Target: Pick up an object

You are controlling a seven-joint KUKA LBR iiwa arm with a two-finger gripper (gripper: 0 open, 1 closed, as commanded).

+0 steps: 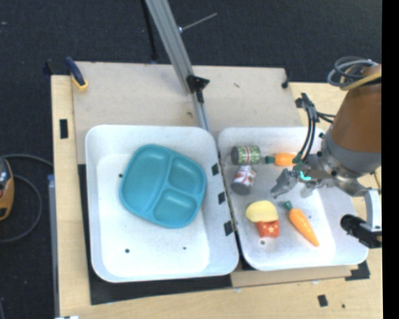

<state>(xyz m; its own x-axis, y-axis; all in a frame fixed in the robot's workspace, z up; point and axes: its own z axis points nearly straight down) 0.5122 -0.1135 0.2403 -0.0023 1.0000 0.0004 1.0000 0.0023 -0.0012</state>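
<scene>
Over the right bin (332, 254), gripper (294, 183) hovers with jaws spread, pinching nothing. Nearest candidate, the carrot (303, 226), lies on the bin floor just below it, beside the yellow-topped toy (264, 218). Pick not yet made: descent, closure and lift all remain.

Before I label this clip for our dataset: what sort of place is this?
Probably a robot lab's grasping test bench: two white bins on a board, toy carrot and other small props, and a grey-orange arm reaching in.
</scene>
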